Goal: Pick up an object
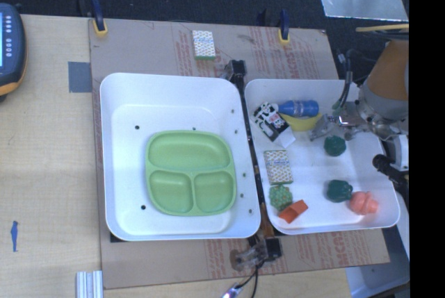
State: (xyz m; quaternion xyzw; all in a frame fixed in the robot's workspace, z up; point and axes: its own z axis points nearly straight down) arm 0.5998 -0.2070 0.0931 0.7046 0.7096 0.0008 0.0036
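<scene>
Pale green divided plate (189, 172) in white left bin (118, 151); orange block (293, 210).

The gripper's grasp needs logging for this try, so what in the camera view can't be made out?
- The gripper: small and blurred over the right bin; open or shut, cannot tell.
- The arm: cut off by the view's right side.
- The blue object: lies over a yellow object, hiding most of it.
- The patterned block: print too small to read.
</scene>
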